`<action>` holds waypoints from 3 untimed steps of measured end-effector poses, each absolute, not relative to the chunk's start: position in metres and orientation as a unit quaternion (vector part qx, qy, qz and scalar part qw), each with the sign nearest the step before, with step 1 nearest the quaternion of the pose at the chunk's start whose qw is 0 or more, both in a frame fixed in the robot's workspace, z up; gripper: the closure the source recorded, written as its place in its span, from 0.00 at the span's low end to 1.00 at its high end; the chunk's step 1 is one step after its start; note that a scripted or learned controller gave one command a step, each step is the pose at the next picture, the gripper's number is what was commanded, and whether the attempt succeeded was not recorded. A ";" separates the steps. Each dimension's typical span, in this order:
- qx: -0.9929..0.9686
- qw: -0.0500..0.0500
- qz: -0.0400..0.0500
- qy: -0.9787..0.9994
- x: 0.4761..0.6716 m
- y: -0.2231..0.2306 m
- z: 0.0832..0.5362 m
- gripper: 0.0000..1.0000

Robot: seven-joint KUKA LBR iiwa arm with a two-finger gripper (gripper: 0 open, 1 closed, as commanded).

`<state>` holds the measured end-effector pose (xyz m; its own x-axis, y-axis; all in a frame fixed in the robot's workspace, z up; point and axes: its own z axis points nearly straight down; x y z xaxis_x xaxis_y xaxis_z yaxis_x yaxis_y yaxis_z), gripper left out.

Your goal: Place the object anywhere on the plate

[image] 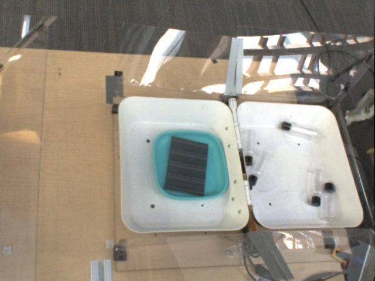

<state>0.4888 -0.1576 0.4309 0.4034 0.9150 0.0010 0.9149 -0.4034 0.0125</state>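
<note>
the dark ribbed block (187, 166) lies flat in the middle of the teal plate (220, 180), in the left bin (135, 209), so placing looks done. clear vials (299, 129) are scattered across the right bin (345, 215). next move: none needed.

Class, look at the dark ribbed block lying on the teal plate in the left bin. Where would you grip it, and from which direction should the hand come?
Grip the dark ribbed block across its two long edges, near the middle, coming straight down from above. It lies flat on the teal plate, slightly tilted, so the hand should probably turn to match. The narrower width likely suits a two-finger hand better than its length.
</note>
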 end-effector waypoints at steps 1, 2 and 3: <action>0.896 0.004 0.003 0.444 0.489 -0.144 0.436 0.00; 0.959 0.004 0.004 0.282 0.489 -0.144 0.436 0.00; 0.991 0.001 0.002 0.131 0.488 -0.149 0.385 0.00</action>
